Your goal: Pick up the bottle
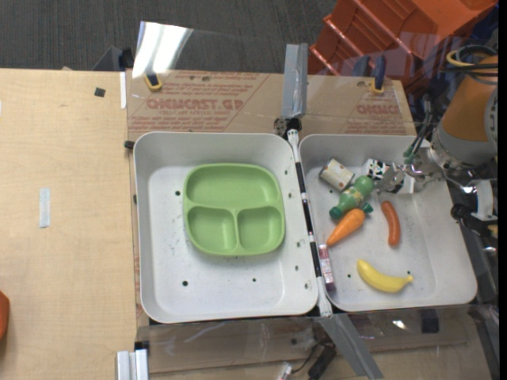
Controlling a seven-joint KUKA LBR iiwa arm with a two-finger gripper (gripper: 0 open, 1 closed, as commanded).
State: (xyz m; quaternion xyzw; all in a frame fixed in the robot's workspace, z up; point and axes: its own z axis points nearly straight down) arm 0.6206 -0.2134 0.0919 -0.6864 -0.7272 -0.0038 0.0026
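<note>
In the right bin [451,291], green bottle [354,196] (beside carrot [346,226]), claw [398,177] near

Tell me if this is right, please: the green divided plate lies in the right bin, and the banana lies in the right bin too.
One detail is wrong. In the camera view the green divided plate lies in the left bin, not the right one. The banana does lie in the right bin.

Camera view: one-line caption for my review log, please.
Green bottle lies in the right bin among carrot, banana and sausage; the hand hovers near it; divided green plate in the left bin.
</note>
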